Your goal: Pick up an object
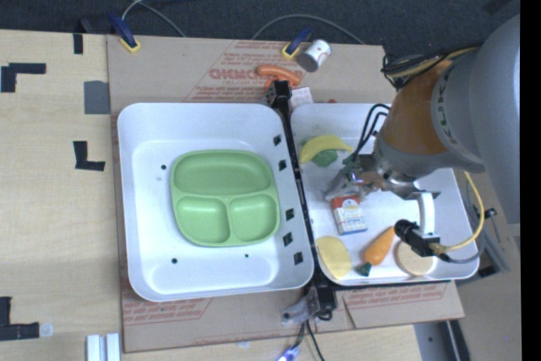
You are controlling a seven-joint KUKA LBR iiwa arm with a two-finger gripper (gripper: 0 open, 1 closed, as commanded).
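The robot's gripper (pixel 348 182) hangs low over the right bin (pixel 448 275), directly above a small carton (pixel 348 214) — a white box with a red patch at its upper end and a grey panel below. The carton lies flat on the bin floor near the middle, just beside the divider between the bins, its long axis running roughly up and down the view with the red end toward the gripper. From here I cannot tell whether the fingers are spread or closed; they blur into the dark metal of the wrist and appear to touch the carton's top edge. A yellow banana-like piece (pixel 323 148) sits just above, an orange carrot (pixel 379 246) slants toward the lower left with its green tip down, and a pale yellow lump (pixel 333 256) rests beside it. The left bin (pixel 144 139) holds a green divided plate (pixel 226 197) — well apart from the arm.
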